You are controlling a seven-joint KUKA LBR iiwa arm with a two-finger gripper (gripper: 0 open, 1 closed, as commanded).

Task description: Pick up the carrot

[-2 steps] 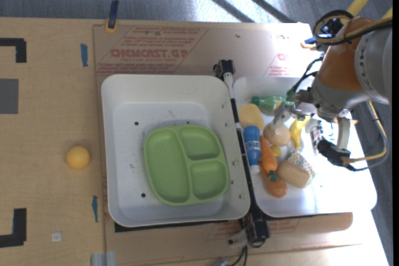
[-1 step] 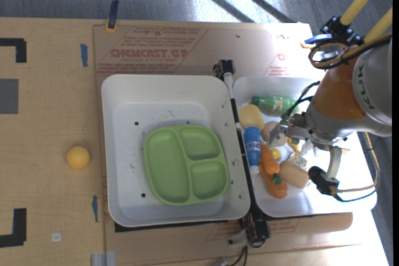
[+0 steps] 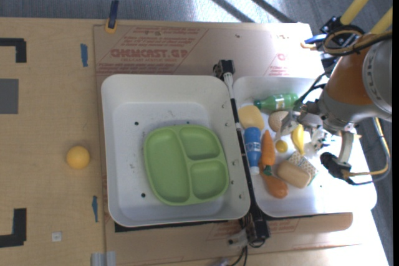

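Note:
The carrot (image 3: 267, 149), a slim orange stick, lies lengthwise in the right bin (image 3: 349, 196), just right of a blue bottle (image 3: 252, 146). Its lower end meets a fatter orange-red piece (image 3: 277, 187). My gripper (image 3: 303, 129) hangs low over the right bin, to the right of the carrot and directly above a yellow banana-like piece (image 3: 298, 139). The carrot lies apart from the gripper. The grey arm with its orange band (image 3: 349, 87) comes in from the right edge.
The right bin also holds a green bottle (image 3: 277, 101), a pale yellow lump (image 3: 250, 115), a small yellow ball (image 3: 282, 146) and a tan bread-like block (image 3: 294, 172). A green divided plate (image 3: 186, 163) sits in the left bin (image 3: 124, 134). An orange ball (image 3: 78, 157) lies on the bench.

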